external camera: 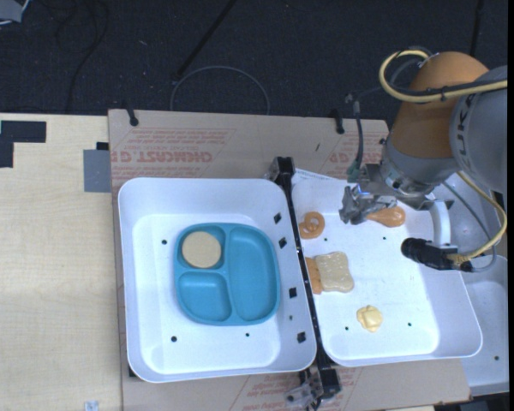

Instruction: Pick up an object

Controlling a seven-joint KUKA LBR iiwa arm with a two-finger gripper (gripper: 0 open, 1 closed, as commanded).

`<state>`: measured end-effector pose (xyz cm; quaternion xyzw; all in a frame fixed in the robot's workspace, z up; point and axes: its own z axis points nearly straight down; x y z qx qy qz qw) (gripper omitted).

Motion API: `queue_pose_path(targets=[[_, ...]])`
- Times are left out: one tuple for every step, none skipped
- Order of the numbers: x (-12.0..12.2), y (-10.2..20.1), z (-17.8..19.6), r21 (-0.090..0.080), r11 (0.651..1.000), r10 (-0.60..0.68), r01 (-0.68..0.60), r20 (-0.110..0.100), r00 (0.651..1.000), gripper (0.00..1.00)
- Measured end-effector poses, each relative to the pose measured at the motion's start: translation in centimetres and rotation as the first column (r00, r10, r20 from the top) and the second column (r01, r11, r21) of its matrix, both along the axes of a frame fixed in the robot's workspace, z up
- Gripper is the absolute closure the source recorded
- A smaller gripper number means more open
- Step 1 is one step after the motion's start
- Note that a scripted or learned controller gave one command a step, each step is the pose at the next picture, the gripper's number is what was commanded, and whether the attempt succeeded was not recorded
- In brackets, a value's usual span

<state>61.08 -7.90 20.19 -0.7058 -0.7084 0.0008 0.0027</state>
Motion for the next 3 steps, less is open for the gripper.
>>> queue_pose_path(targets=[[-0.8,5.1,-0.3,0.000,1.000,0.001,-0.001,0.000,1.000,1.00],[-1.2,9.7,0.7,-0.002,1.000,0.000,0.000,0.003,1.000,1.00],[-1.2,15.6,0.4,0.000,1.000,0.001,-0.001,0.002,1.000,1.00]])
